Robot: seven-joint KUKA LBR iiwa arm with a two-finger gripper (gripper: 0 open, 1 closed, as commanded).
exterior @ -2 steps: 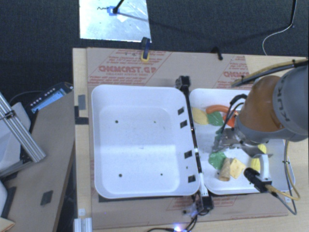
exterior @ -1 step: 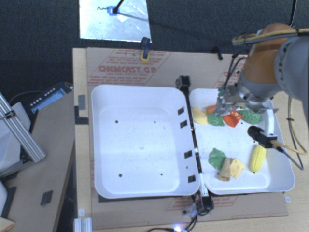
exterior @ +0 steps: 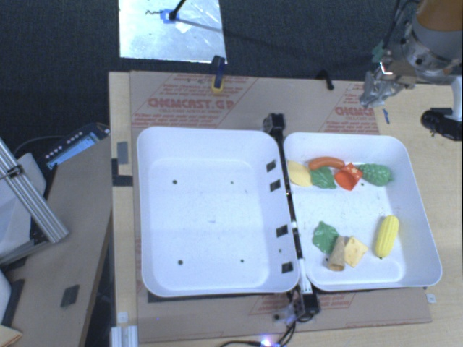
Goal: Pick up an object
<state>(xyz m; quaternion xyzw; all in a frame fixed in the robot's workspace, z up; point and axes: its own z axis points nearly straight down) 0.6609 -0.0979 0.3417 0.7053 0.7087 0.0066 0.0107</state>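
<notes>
We log the two-finger gripper [exterior: 370, 98] above the right white bin's [exterior: 416, 215] far rim, finger state n/a (can't tell), w/ yellow plastic corn cob [exterior: 387, 236] well nearer camera, long axis approx. near-far.

cardboard sheet [exterior: 195, 96], foil square [exterior: 171, 22], yellow clip [exterior: 218, 84]

1 fixed camera looks down at a slant (from above) on 2 white bins [exterior: 210, 139].
</notes>
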